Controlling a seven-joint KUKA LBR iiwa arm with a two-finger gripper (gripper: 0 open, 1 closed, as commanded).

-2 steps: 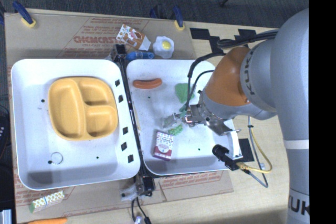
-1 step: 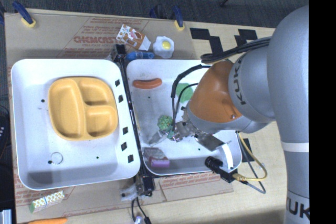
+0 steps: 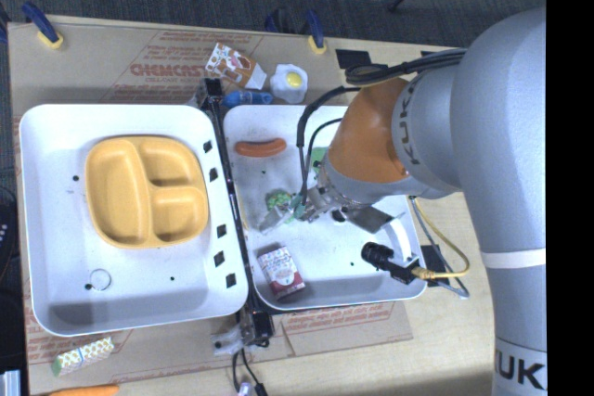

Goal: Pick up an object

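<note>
Two-finger gripper (image 3: 299, 207) low in right white bin (image 3: 343, 278), finger opening cannot be told, small green crumpled item (image 3: 277, 198) just at its 9 o'clock, red-brown sausage (image 3: 261, 146) toward 11 o'clock.

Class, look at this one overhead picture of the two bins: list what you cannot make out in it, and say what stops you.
1. The pincer: open or shut is unclear; the fingers blur into the green object.
2. The green object: identity unclear, too small and partly covered by the pincer.
3. Right bin: its upper right part is hidden under the arm's orange band.
4. Red packet: label too small to read.
</note>
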